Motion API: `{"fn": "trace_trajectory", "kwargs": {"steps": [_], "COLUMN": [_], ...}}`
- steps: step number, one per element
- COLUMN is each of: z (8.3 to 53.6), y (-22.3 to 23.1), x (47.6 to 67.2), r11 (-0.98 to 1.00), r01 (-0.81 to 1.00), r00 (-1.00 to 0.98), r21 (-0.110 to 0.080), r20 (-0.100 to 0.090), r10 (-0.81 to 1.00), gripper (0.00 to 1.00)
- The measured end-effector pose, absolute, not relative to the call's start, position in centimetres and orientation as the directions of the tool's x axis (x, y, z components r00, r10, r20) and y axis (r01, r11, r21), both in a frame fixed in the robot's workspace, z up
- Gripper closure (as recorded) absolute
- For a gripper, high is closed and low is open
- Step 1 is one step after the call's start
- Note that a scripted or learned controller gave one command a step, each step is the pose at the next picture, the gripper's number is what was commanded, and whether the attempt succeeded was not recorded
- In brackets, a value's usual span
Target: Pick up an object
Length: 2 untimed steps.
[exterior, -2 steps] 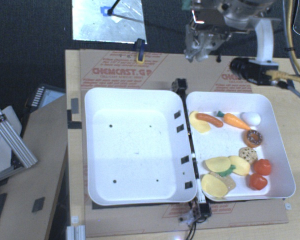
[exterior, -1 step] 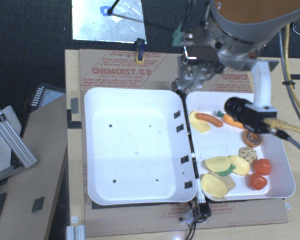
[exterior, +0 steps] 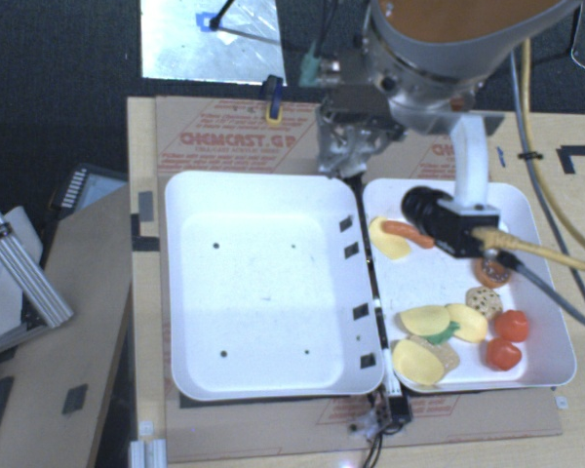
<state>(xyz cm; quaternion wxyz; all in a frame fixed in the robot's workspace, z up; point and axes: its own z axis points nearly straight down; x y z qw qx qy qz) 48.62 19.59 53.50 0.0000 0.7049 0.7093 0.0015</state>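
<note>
the gripper [exterior: 349,154] hangs over the far rim where the two white bins meet, and whether it is open or shut i cannot tell. the play food lies in the right bin [exterior: 551,261], nearer the camera and to the right of the gripper. closest is an orange carrot [exterior: 407,231] resting on a yellow piece [exterior: 387,242], its long axis running left to right.

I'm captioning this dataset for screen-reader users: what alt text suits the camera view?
The grey arm's gripper hangs above the far end of the divide between two white bins. The right bin holds toy food, including two red tomatoes and yellow pieces; the left bin lies beside it.
</note>
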Motion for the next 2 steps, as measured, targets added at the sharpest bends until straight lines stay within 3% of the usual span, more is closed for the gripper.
{"fn": "trace_trajectory", "kwargs": {"steps": [1,2], "z": [53.5,53.5], "y": [22.3,17.4], "x": [48.6,53.9], "r11": [0.006,-0.005], "r01": [1.000,1.000], "r00": [-0.006,0.005], "r21": [0.002,0.003], "r20": [0.002,-0.001], "r10": [1.000,1.000], "gripper": [1.00,1.00]}}
